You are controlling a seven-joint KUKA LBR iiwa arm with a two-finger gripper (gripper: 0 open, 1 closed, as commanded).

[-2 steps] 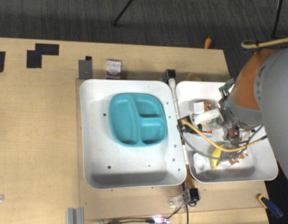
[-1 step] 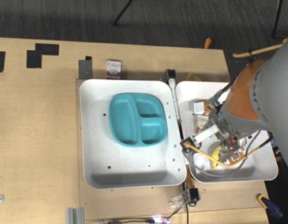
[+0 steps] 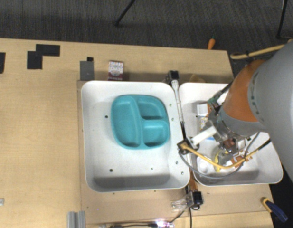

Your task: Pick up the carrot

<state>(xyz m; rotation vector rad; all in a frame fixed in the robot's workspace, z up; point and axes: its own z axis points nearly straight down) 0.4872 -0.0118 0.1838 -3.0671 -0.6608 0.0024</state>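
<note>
Low in the right bin [image 3: 265, 175], at the frame's lower right, the gripper [image 3: 228, 151] was seen amid yellow cables [image 3: 208, 159]; its state could not be told. The carrot could not be made out. A teal divided tray [image 3: 139, 121] lay in the left bin [image 3: 96, 141].

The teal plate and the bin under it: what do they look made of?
The divided plate looks like moulded plastic: even teal colour, matte, rounded compartments. The left bin looks like white plastic or painted metal, smooth with soft glare; I cannot tell which.
</note>
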